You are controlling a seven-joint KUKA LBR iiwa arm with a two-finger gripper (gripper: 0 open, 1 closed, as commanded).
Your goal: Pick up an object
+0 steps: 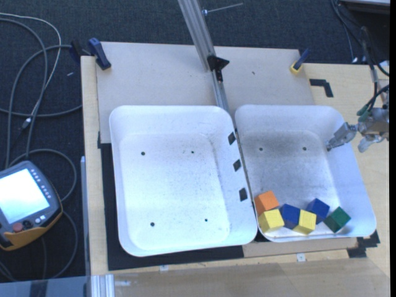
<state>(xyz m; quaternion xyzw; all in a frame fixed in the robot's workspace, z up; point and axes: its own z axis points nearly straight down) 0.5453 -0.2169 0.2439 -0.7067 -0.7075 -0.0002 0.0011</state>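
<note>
While we watched, the two-finger metal gripper (351, 138) hung at the right white plastic bin's (291, 138) far edge.
Gripper: fingers spread, nothing between them.
Blocks: small orange wooden-looking cube (267, 200) among coloured cubes, near corner.
Handling: we judged it light, rigid; grip flat opposite faces.

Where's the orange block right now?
The orange block sits in the right bin, at its near-left corner, touching the yellow block just in front of it.

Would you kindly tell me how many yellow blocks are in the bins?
2, both in the right bin near its front edge: one yellow block below the orange block, another between two blue blocks.
</note>
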